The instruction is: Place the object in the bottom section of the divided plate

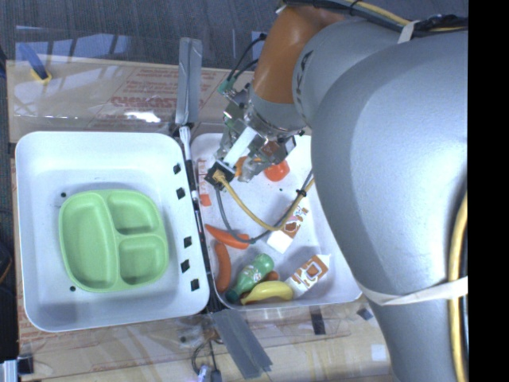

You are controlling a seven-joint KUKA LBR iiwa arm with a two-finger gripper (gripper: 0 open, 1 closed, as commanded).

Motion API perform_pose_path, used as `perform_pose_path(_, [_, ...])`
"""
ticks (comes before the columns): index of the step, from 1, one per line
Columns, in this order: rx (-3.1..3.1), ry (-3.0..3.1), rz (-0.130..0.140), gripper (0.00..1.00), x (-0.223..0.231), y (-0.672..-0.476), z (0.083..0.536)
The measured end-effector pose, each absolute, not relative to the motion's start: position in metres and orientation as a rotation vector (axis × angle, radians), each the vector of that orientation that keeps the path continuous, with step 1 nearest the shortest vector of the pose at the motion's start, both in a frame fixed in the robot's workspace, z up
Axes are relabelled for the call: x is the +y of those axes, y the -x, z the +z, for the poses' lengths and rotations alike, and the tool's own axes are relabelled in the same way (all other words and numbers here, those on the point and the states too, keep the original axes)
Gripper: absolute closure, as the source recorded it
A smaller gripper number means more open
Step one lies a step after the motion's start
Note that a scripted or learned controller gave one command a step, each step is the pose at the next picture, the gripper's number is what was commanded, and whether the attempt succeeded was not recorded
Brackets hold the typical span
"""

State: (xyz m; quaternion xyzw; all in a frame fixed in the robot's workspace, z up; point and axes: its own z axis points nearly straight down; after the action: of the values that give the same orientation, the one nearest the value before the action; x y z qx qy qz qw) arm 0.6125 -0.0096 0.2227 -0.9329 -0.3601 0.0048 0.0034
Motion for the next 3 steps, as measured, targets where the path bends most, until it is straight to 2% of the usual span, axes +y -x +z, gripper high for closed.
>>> perform_pose_path(1, [-1.234,2.886,0.006,1.0,0.072,-0.596,0.254])
perform_pose_path(2, [-1.136,2.928,0.008,1.0,0.153,-0.577,0.263])
perform_pose_path(3, [-1.198,2.903,0.011,1.0,0.217,-0.556,0.25])
